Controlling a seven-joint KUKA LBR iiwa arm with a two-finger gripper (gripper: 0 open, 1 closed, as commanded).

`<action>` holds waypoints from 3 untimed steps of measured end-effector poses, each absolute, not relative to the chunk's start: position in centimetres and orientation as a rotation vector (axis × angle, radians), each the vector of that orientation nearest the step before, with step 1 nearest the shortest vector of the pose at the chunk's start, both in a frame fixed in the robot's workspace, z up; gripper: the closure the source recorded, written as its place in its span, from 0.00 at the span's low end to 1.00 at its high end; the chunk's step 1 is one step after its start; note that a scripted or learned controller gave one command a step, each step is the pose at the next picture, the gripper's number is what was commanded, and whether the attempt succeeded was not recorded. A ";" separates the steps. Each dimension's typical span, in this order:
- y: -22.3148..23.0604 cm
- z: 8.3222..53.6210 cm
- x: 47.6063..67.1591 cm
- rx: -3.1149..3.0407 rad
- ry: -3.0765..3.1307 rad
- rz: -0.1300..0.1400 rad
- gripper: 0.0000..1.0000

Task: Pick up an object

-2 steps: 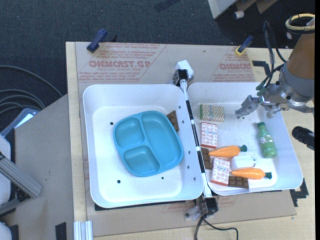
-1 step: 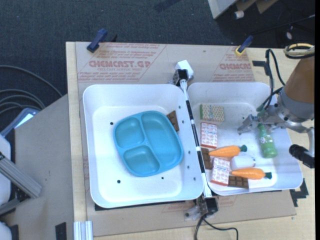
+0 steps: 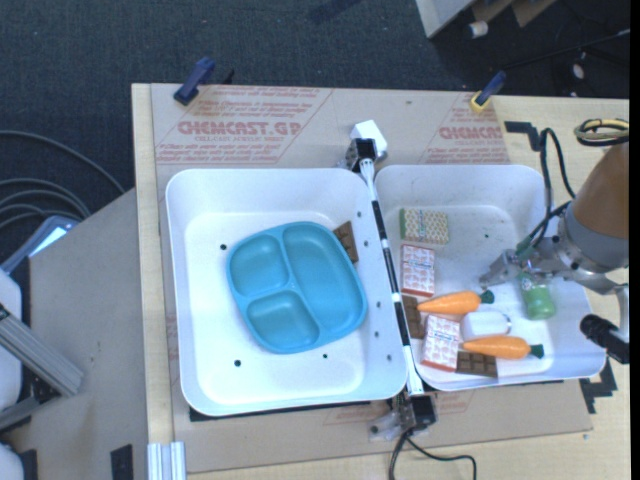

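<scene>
Arm point(image 3: 600, 218) enters from right, over right bin point(image 3: 470, 183). Gripper point(image 3: 522, 266) low at bin's right side; can't tell its state. Small green item point(image 3: 539, 300) just below/beside gripper, contact unclear. Two toy carrots: one point(image 3: 452, 303) mid-bin, other point(image 3: 497, 347) nearer front edge, white block point(image 3: 485, 323) between them. Patterned cards point(image 3: 417, 268) along bin's left side, one more point(image 3: 425, 226) toward back. Left bin point(image 3: 200, 208) holds blue divided plate point(image 3: 294, 286), lying flat, brown piece point(image 3: 347, 240) at its right rim.

Blue divided plate point(image 3: 295, 286) looks like smooth, slightly glossy plastic. Both carrots point(image 3: 452, 304) right of it look plasticky too. Bench point(image 3: 160, 268) seems matt wood.
</scene>
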State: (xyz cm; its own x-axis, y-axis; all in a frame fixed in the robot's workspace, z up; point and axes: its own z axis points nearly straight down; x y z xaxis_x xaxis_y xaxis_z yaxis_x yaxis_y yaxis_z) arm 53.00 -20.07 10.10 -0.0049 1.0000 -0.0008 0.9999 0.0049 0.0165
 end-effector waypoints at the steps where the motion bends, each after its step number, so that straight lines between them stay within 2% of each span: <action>1: -20.2 11.1 53.0 2.207 2.214 0.016 1.00; 2: -18.4 14.1 53.8 2.220 2.222 0.001 1.00; 3: -18.4 14.1 53.8 2.220 2.222 0.000 0.00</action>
State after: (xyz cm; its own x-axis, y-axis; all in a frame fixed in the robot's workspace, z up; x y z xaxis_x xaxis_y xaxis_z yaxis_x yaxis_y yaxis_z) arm 53.79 -18.42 14.10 -0.0009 1.0000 -0.0001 1.0000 0.0009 0.0005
